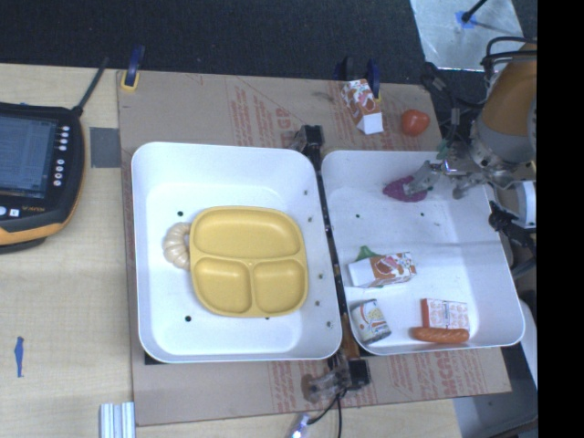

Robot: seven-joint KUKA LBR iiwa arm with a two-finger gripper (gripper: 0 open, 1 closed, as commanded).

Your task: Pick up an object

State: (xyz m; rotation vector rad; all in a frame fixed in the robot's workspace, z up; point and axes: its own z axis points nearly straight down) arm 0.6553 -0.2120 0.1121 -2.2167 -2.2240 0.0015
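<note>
Gripper (444,177): at the right bin's (474,245) far edge, fingers spread, grasping nothing.
Purple object (402,189): just beside it.
Left bin (164,245): yellow tray (247,260).

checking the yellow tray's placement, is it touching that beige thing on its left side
Touching. In the camera view the beige object sits tight against the yellow tray's left rim in the left bin, with no white gap between them.
</note>
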